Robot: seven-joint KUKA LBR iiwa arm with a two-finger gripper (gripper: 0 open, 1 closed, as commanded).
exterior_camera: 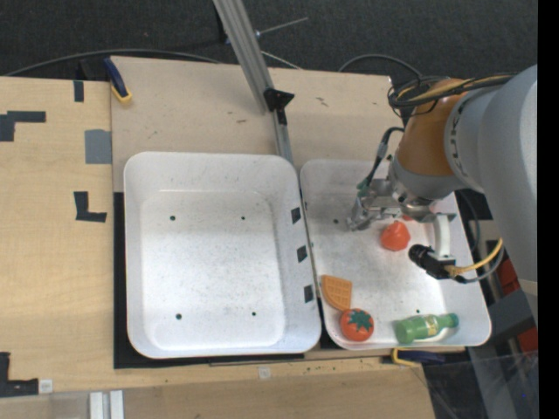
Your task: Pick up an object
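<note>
My end effector [362, 219] sits low in the right bin [376, 321], just beside the small red object [395, 236]. I cannot tell its opening from here. It may be offset left, so closing could nudge the piece away.

Pale wooden bench [52, 260], dark carpet [367, 16] behind, slanting metal pole [244, 42]

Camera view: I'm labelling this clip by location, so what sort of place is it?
Probably a robotics lab bench for grasping trials: a robot arm reaches over two white bins, with toy items like a tomato and green bottle.
</note>
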